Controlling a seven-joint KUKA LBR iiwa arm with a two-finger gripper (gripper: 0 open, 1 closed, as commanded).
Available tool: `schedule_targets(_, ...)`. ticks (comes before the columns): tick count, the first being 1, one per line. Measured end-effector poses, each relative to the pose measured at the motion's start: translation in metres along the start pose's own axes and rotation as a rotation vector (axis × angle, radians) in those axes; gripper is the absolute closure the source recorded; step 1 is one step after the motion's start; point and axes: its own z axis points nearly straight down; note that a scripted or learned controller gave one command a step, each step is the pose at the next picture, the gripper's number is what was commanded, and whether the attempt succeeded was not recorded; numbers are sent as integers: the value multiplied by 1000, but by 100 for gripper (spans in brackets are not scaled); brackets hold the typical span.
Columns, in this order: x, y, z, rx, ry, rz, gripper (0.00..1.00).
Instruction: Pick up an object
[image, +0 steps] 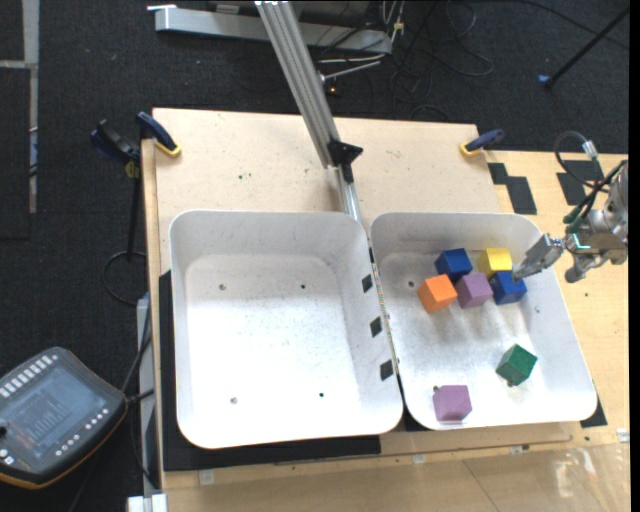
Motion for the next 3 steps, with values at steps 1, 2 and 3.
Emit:
schedule_targets(1,0,1,-2,-4,-1,0,0)
schedule_targets(2,3,8,58,2,0,1,0)
schedule_targets(3,11,13,107,1,1,0,0)
